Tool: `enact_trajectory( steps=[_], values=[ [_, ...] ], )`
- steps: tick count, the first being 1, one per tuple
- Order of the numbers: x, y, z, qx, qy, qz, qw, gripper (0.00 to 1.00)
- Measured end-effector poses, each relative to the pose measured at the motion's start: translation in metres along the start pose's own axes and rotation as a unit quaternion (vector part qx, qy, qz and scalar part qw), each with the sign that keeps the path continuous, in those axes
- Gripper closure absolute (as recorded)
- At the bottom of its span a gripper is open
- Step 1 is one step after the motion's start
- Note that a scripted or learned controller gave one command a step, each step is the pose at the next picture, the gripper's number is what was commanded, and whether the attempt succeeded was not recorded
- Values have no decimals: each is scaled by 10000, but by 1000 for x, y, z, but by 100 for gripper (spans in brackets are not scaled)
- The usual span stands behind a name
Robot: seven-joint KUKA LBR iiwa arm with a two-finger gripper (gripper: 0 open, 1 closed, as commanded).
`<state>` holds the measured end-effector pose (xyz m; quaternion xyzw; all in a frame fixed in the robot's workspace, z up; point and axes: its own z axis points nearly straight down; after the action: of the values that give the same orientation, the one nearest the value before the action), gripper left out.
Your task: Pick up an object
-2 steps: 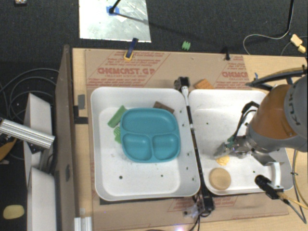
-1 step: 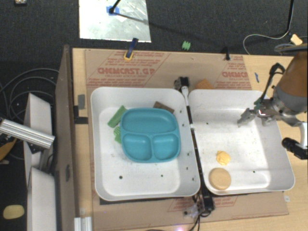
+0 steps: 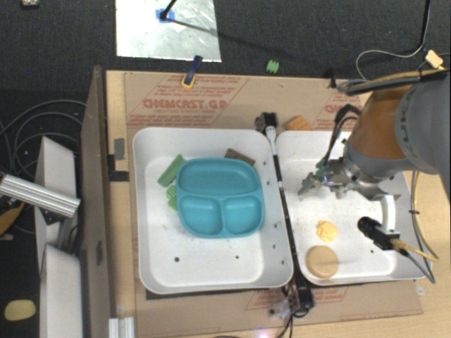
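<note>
While poised over the right bin [image 3: 352, 273], pincer [image 3: 311, 182], yellow lump [image 3: 325, 230] just below it

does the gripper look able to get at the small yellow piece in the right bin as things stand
Probably yes. The small yellow piece lies uncovered on the right bin floor, just below the gripper, with bare floor between them. The round tan disc sits close beside it, which might crowd a grasp.
</note>
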<state>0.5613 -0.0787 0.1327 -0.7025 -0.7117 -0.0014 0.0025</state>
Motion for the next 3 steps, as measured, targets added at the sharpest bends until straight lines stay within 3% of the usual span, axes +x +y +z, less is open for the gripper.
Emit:
enact_trajectory(
  steps=[1, 2, 3],
  values=[
    [-31, -75, 50, 4, -19, 89, 10000, 0],
    [-85, -7, 47, -50, -53, 50, 10000, 0],
    [-69, -37, -206, -106, -50, 37, 9999, 0]
  ],
)
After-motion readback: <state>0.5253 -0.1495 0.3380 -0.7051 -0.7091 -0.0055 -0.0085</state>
